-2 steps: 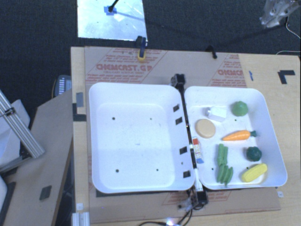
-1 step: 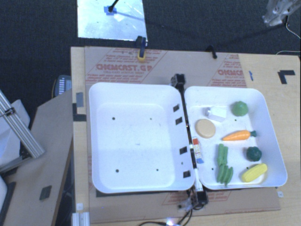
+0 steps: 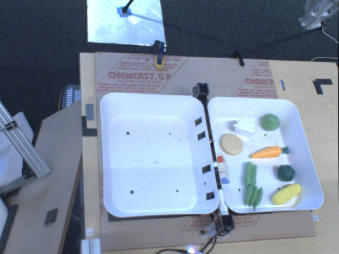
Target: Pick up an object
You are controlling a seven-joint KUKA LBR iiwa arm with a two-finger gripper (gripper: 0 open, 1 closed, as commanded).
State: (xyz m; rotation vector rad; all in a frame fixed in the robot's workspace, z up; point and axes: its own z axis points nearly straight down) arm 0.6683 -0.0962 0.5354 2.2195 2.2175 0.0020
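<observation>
The right bin (image 3: pixel 307 142) holds several toy foods. A light green round piece (image 3: pixel 270 122) lies at the back, and an orange carrot (image 3: pixel 270 152) sits just in front of it. Nearer the front are a dark green broccoli (image 3: pixel 286 172) and a yellow corn cob (image 3: pixel 286 193). Green bean pods (image 3: pixel 251 184) lie left of the corn. A tan disc (image 3: pixel 231 144) and a small white piece (image 3: pixel 243 126) sit toward the bin's left side. My gripper (image 3: pixel 318 8) hangs at the top right corner, far behind the bins and well above the bench.
The left bin (image 3: pixel 114 142) stands beside the right one, with a black clipped divider (image 3: pixel 207 147) between them. A small red and white item (image 3: pixel 221 168) lies by that divider. A shiny metal plate (image 3: pixel 126 15) is at the back left.
</observation>
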